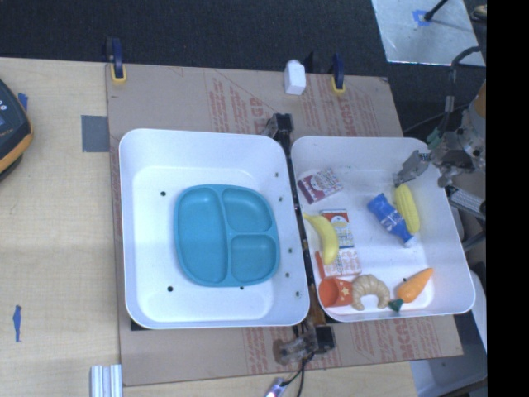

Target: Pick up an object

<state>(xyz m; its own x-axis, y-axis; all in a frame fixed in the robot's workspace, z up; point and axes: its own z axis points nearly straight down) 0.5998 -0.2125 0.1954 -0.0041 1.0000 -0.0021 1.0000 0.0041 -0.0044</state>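
Currently hand (416,169) hovers at right bin (364,149) upper right rim, near corn cob (407,208); finger state cannot be told, nothing seen grasped. Corn cob lies touching blue packet (388,217). Risks: descent clips bin rim; fingers straddle both items; rounded cob slips or rolls out.

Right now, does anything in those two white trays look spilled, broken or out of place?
Nothing stands out. The blue divided plate lies flat in the left bin; the toy foods sit loose inside the right bin, none spilled over its rim.
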